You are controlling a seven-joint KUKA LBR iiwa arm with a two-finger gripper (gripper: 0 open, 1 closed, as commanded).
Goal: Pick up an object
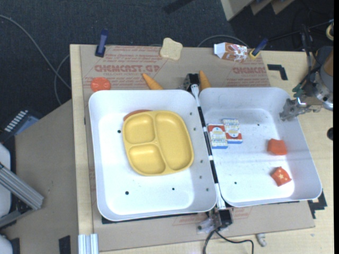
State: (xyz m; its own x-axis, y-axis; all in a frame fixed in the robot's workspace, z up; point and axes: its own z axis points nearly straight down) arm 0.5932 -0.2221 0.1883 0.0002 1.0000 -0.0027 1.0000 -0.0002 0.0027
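Listing the bench as it stands: two shallow white bins side by side on a brown printed board. The left bin (106, 189) holds a yellow divided plate (157, 142), three compartments facing up, with a sliver of something reddish (136, 112) showing from under its far-left edge. The right bin (249, 189) holds the candidates for picking: two small cartons (224, 133) lying flat and touching each other near the bin's left wall, an orange block (277, 147) toward the right, and a second orange-red piece (280, 175) just nearer the camera, apart from the first.

The gripper (293, 108) hangs over the right bin's far-right rim, well apart from every item; nothing sits in it. Whether the claw is apart or together cannot be told at this size and angle. Its station at the rim suggests, as a judgement, an approach not yet committed to any one object; the orange block is the nearest.

Strays outside the bins, along the board's far edge: a toast-shaped piece (170, 48), a crumpled carton (231, 51), a red disc (100, 83), an orange carrot-like piece (152, 81), blue clips. Surroundings: dark carpet (42, 25), loose cables, pale wooden bench at right.
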